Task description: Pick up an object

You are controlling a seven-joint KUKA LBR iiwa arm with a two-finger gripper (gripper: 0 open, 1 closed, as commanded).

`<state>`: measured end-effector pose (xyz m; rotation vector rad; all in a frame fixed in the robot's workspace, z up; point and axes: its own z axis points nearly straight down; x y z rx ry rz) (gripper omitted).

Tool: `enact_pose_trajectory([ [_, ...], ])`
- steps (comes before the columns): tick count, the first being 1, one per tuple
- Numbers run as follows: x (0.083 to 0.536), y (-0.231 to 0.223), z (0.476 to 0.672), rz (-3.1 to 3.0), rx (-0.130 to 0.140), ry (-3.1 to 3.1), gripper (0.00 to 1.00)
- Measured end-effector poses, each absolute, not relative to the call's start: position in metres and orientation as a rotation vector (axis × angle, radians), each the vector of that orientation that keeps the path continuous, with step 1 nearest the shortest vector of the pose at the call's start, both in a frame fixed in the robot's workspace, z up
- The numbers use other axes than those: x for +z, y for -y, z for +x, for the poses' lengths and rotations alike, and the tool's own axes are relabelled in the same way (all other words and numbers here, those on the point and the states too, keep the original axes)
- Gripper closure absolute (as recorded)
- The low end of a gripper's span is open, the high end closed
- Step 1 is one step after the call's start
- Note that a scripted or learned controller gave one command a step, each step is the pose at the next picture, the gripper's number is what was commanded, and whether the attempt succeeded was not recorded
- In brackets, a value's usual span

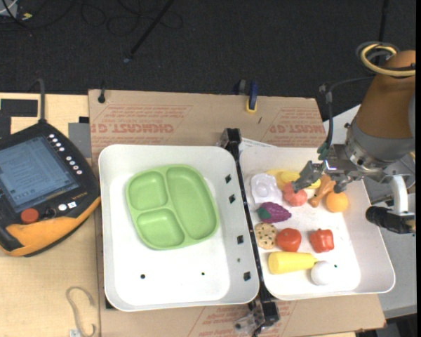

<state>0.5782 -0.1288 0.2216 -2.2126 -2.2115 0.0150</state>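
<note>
My gripper hangs low over the far side of the right bin, its fingers spread apart. An orange-brown carrot-like piece lies slanted in the gap below them, and neither finger visibly touches it. A round orange fruit sits just to its right, under the right finger. A pinkish-red ball and a yellow piece lie by the left finger.
The right bin also holds a white piece, purple grapes, a cookie, a tomato, a red pepper, a yellow cob and a white egg. A green divided plate lies in the left bin. A teach pendant rests at the left.
</note>
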Motion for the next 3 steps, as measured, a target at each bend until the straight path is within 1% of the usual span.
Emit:
enact_pose_trajectory([
  [1, 0.229, 0.129, 0.581, -2.217, 0.003, 2.221, 0.00],
  [2, 0.169, 0.135, 0.580, -2.215, 0.008, 2.218, 0.00],
  [3, 0.123, 0.137, 0.573, -2.217, 0.005, 2.219, 0.00],
])
